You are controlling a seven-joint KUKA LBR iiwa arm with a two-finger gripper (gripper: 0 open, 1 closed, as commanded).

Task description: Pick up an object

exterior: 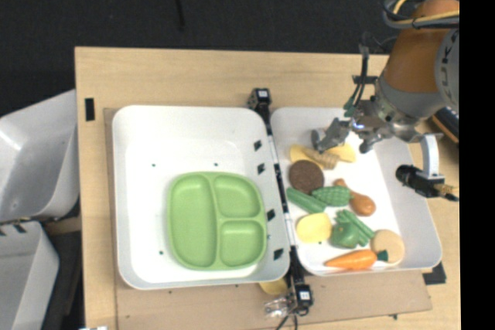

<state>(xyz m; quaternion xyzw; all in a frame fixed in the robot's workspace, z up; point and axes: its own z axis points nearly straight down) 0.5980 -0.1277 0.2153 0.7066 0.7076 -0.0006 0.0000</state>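
My gripper (349, 138) hangs over the far part of the right bin (414, 224), its two fingers spread apart and open, nothing held between them. Just below it lie a pale yellow piece (345, 154) and a tan wedge (323, 158). Nearer the front are a brown round cookie (306, 175), a green bumpy vegetable (332, 195), a green pod (305, 202), a small orange-brown item (362, 204), a yellow lemon (312, 228), a green pepper (352, 231), a carrot (352, 260) and a tan round piece (389, 243).
The left bin (139, 166) holds a green divided plate (217, 220). A black clip (261, 98) sits at the far end of the divider between the bins. The arm's black fitting (418, 180) overhangs the right bin's right side.
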